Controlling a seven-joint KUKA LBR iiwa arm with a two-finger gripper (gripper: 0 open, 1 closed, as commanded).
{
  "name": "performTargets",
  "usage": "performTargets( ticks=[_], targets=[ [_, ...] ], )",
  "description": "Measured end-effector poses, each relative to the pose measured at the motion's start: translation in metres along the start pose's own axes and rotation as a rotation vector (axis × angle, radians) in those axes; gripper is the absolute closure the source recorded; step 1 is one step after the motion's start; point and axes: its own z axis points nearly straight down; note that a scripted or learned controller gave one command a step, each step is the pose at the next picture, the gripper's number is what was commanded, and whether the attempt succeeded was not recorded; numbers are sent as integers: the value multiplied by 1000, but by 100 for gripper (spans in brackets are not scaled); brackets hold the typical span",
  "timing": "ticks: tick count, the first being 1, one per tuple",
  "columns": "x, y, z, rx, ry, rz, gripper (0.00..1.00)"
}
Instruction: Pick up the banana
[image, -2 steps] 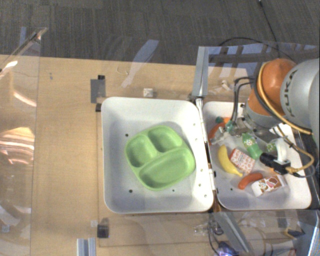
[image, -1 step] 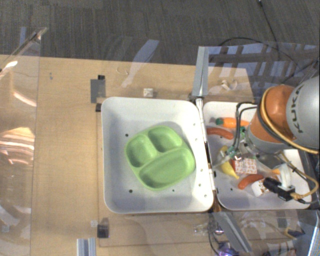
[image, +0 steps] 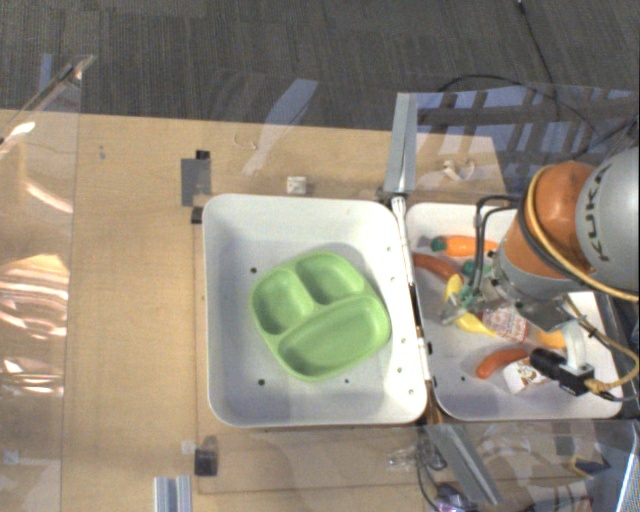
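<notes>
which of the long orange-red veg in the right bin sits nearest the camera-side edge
The orange-red piece lying slantwise low in the right bin, beside a white packet. The carrot and the red one below it lie up by the far edge.

You're looking at a robotics lab, wooden table behind clear guard panels, two white bins, grey carpet, loose cables, KUKA arm.

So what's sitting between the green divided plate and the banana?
In the camera view, the two bins' adjoining white walls separate the green plate from the banana, plus bare bin floor.
</notes>
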Motion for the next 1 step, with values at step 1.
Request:
performTargets(
  ticks=[1],
  targets=[
    [28,74,-120,32,16,104,100]
  ],
)
